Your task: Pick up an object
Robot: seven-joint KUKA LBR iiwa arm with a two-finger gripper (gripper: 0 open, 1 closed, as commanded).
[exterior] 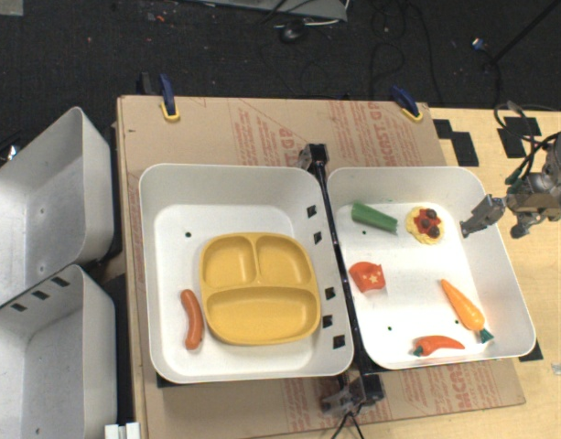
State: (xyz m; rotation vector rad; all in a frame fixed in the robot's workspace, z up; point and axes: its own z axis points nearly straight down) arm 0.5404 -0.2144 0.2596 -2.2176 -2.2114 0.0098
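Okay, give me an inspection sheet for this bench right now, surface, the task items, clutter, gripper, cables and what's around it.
Surface: brown board carrying two white bins side by side, left bin and right bin.
Job's things: in the right bin, a green piece, small tart, red piece, carrot and red chili. In the left bin, a yellow divided plate and a sausage beside it.
Clutter: nothing seen.
Grippers: gripper at the right bin's upper right rim, holding nothing.
Cables: black cables on the dark floor behind the board.
Surroundings: spare white bins at the left; blue clamps on the board's far edge.
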